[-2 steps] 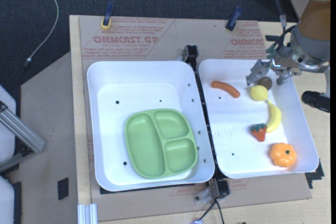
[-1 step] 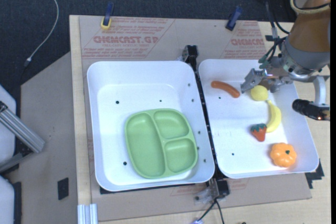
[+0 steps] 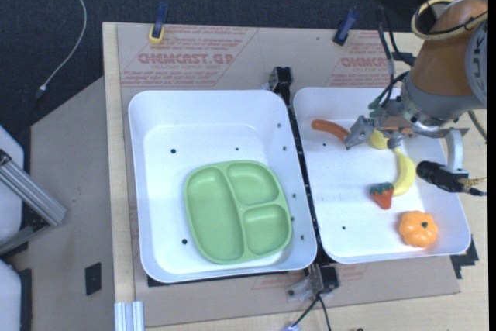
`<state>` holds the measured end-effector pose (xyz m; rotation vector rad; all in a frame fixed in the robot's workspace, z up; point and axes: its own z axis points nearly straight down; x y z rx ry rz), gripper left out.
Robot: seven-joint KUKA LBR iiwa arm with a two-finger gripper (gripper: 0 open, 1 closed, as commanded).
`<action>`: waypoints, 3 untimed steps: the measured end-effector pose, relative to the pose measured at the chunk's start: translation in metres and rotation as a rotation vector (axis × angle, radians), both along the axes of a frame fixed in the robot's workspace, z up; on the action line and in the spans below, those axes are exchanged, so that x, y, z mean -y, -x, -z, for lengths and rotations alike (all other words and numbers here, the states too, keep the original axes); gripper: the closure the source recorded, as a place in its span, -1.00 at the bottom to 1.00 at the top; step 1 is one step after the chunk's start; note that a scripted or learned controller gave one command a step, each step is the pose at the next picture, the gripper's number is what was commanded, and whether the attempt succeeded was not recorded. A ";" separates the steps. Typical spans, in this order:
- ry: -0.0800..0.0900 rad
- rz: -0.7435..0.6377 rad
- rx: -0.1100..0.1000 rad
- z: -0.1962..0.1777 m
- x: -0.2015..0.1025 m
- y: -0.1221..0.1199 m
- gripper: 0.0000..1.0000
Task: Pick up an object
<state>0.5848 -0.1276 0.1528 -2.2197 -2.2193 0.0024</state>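
A: Looking down on the tabletop (image 3: 124, 167) first: two white bins side by side. Left bin (image 3: 155, 128) carrying a green divided plate (image 3: 236, 211). Right bin (image 3: 341, 236) carrying all the small pieces.

B: And reaching in from the right, the grey arm (image 3: 449, 50) with its orange band, bent over the far end of the right bin.

A: Down to the tool (image 3: 377, 132) now. Low over the bin floor, right by the top of the banana (image 3: 401, 170). Hard to read the fingers from up here, so cannot tell how wide, and nothing seen gripped between them.

B: Candidates, then, biggest first: banana lying lengthwise just below the tool, orange pumpkin (image 3: 418, 229) near the front corner, slim orange carrot (image 3: 332, 129) just to the tool's left, small strawberry (image 3: 381, 195) touching the banana's lower end.

A: Banana looking like the nearest pick. Best to straddle it across its narrow width, not along the curve.

B: Agreed. Worth centring before closing, too; catching only the tip probably just flicks it aside.

A: And lifting straight up, slowly, to avoid dragging the strawberry along.
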 end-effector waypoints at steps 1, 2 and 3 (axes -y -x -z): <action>-0.001 0.000 -0.003 0.063 0.002 0.003 -1.00; 0.001 0.001 0.004 0.049 0.002 0.001 1.00; 0.002 -0.001 0.009 -0.014 0.000 0.004 1.00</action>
